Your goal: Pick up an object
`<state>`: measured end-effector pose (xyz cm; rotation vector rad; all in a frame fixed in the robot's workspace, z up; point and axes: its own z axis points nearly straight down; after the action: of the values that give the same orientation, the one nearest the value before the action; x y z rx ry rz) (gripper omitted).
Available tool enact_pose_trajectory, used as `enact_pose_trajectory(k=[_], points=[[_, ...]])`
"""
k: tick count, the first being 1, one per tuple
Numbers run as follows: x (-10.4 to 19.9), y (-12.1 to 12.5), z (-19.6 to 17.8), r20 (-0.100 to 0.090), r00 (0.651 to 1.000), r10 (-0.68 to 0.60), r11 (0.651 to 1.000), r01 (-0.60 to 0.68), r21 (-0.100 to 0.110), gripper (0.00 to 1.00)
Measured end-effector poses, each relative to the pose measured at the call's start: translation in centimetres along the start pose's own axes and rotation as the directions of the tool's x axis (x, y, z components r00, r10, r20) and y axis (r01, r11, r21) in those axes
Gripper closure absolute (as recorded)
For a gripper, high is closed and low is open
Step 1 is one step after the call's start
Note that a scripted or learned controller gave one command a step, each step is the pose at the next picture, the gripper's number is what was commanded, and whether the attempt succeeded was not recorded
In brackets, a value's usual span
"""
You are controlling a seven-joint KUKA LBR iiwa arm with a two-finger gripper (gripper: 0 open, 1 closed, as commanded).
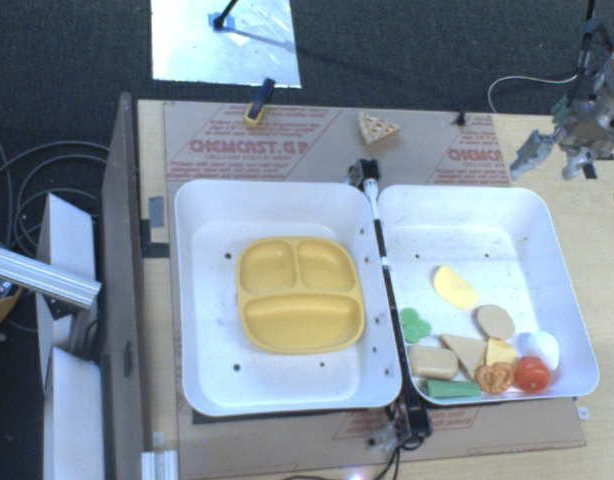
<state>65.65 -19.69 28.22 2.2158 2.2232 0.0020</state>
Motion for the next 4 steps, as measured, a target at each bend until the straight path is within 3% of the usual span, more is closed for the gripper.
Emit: enact_pose_trajectory(k=[2, 4], points=[[-0.8, 1.0, 18.8, -0.002, 1.000, -0.001, 1.000, 0.001, 0.007, 0.00], [-1.0, -9.7, 19.8, -0.001, 1.000, 0.004, 1.000, -0.004, 0.006, 0.00]])
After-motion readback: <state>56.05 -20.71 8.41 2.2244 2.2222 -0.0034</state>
